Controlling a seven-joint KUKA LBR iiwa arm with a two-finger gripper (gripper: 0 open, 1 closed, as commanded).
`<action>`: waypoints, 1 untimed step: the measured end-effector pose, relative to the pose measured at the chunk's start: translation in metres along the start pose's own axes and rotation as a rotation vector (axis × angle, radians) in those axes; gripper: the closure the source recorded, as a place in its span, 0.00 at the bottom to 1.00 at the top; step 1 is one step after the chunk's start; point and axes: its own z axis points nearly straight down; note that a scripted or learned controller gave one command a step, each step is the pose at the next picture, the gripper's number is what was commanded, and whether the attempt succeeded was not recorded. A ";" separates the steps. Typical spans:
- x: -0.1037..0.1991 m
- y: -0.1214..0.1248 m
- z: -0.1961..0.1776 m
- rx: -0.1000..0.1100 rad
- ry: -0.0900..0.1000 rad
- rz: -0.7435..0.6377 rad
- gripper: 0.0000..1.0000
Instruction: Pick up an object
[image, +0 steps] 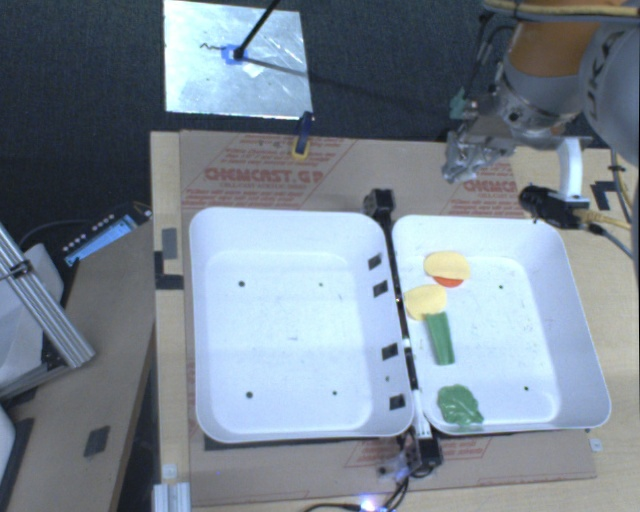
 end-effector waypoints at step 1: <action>0.092 -0.012 -0.110 0.004 0.003 -0.003 1.00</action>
